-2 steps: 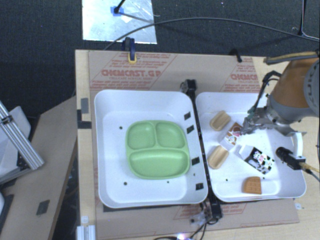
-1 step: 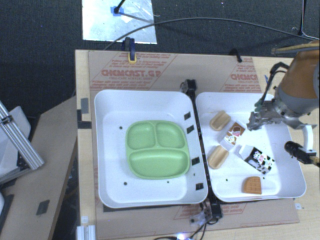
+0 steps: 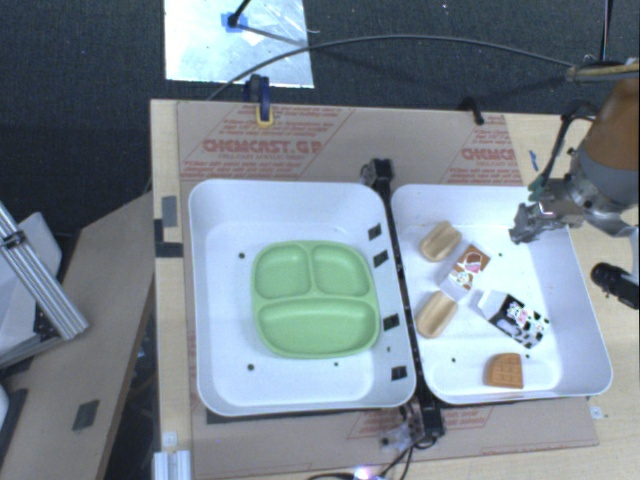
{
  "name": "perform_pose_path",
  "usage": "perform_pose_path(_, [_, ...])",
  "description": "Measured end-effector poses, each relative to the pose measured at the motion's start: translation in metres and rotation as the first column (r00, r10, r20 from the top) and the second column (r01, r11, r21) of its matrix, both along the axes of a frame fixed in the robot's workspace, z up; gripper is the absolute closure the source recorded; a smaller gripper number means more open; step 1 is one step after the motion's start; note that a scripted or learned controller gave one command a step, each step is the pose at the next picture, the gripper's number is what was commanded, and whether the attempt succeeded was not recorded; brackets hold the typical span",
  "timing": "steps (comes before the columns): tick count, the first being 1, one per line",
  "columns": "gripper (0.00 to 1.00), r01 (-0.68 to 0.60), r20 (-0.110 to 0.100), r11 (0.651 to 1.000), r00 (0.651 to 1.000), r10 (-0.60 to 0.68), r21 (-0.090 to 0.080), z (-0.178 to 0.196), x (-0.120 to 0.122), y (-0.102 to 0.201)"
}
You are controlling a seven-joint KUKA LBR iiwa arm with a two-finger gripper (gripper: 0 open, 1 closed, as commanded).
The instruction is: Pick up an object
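Note:
The right bin (image 3: 580,298) holds several small objects: a tan bread-like piece (image 3: 439,240) near its back left, a second tan piece (image 3: 436,314) lower down, a small carton with a brown and orange label (image 3: 466,269), a black and white carton (image 3: 514,319) and a brown waffle-like piece (image 3: 505,371) near the front. My gripper (image 3: 530,224) hangs over the back right part of this bin, to the right of the upper tan piece and apart from every object. Nothing shows between its fingers.
The left bin (image 3: 215,298) holds a green divided plate (image 3: 315,299). Black clips (image 3: 383,174) run along the divider between the bins. A cable crosses behind the bins, and a metal frame (image 3: 40,278) stands at the left edge.

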State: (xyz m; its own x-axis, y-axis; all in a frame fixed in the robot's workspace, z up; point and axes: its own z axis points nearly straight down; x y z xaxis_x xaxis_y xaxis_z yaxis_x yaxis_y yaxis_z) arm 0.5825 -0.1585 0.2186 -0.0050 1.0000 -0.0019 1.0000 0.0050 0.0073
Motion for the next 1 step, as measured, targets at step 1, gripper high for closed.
perform_pose_path(1, [1.00,-0.004,-0.005,1.000,1.000,0.004,0.003,0.0111,-0.0098,0.0508])
